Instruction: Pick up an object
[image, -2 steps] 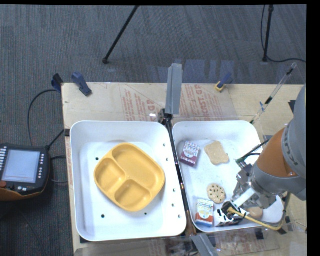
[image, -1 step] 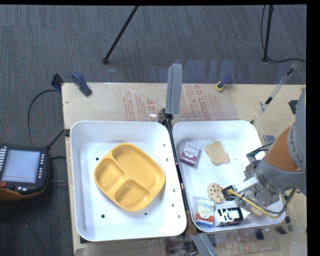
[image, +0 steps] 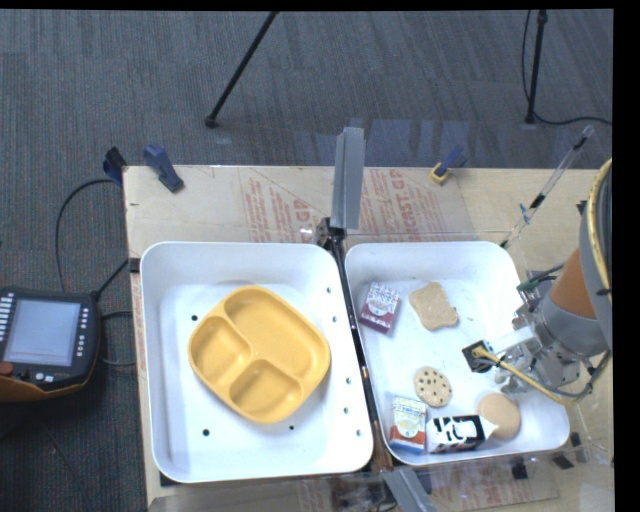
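On my feed the teach pendant (image: 45, 340) sits on the floor at far left, off the bench. The left bin (image: 160, 400) carries a yellow divided plate (image: 260, 352), lying flat near its middle. A grey post (image: 348, 180) stands behind the seam between the bins. The pickable things are all in the right bin (image: 470, 255). A small maroon packet (image: 380, 306) lies by its left wall, with a slice of toast (image: 433, 305) just beside it and a chocolate-chip cookie (image: 432, 386) lower down, apart from both. Along the near wall an orange-and-white carton (image: 407, 420) touches a black-and-white carton (image: 457, 432), and a tan round bun (image: 498, 415) crowds that carton's right end. The gripper (image: 535, 350) hangs over the bin's right side, above the bun and apart from it; I cannot tell whether it is clenched or released
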